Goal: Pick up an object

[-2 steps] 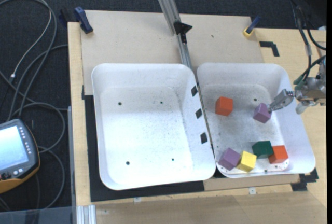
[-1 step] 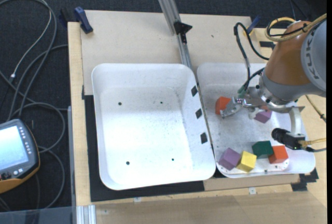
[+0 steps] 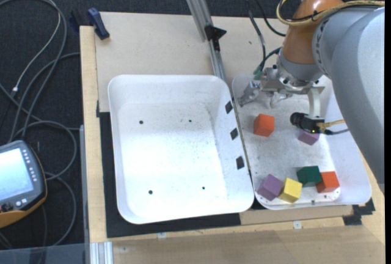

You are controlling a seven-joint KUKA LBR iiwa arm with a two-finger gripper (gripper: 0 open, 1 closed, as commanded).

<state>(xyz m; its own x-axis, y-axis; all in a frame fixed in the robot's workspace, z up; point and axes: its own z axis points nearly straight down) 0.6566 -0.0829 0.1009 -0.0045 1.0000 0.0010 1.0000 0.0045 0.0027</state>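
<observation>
1. We are seeing the arm (image 3: 342, 30) coming in from 3 o'clock, wrist hanging over the far end of the right bin (image 3: 357, 186).
2. The gripper (image 3: 287, 93) is sitting at the bin's 12 o'clock end; the orange cube (image 3: 264, 124) is lying just beside it toward 7 o'clock, apart from it, no contact.
3. The cube is squarish, so no long axis to align on; we are judging it the nearest candidate.
4. A small purple block (image 3: 308, 137) is lying toward 5 o'clock of the gripper, next to a dark sensor part.
5. Purple (image 3: 270, 186), yellow (image 3: 291, 190), green (image 3: 308, 175) and orange-red (image 3: 328, 181) blocks are clustering at the bin's 6 o'clock end, well apart.
6. Finger state: we cannot tell; the wrist hardware is covering that zone.
</observation>
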